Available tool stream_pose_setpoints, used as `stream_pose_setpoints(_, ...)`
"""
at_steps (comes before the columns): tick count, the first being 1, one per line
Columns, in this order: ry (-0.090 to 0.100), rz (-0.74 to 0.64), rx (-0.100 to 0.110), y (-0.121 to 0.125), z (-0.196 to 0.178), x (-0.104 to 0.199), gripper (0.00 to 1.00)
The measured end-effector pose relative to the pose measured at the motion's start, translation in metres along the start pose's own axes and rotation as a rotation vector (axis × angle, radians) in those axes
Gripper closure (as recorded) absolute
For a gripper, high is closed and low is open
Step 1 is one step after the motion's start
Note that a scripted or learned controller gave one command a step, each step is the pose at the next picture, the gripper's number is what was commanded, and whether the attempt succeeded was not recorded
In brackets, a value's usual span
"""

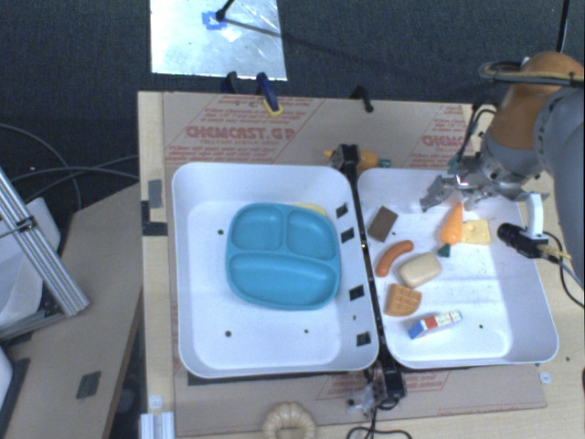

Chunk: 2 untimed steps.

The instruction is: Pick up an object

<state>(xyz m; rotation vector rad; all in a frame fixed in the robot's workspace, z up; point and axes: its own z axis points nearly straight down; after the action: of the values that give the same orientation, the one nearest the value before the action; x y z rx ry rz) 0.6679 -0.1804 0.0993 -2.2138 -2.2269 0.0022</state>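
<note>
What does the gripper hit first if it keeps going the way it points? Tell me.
The gripper points down and toward the view's left, over the right bin. Carried straight on, it would probably meet the bin's bare white floor near the orange carrot-like piece; depth is hard to judge from this slanted view.

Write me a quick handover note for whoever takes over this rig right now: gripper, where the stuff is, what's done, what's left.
Gripper: over the far part of the right bin, above the carrot; nothing visibly held.
Right bin holds: carrot, cheese slice, brown block, sausage, bread roll, waffle, small tube.
Left bin: blue divided plate.
Done: no object lifted yet.
Left: grasp one item, probably the carrot, and lift it.
</note>
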Motion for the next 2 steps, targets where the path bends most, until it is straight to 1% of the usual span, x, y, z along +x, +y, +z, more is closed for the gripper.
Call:
stream_pose_setpoints(1, -0.001, -0.001, -0.003, 0.001, 0.015, 0.001, 0.0)
stream_pose_setpoints(2, -0.003, -0.003, -0.008, 0.002, 0.002, 0.0, 1.0)
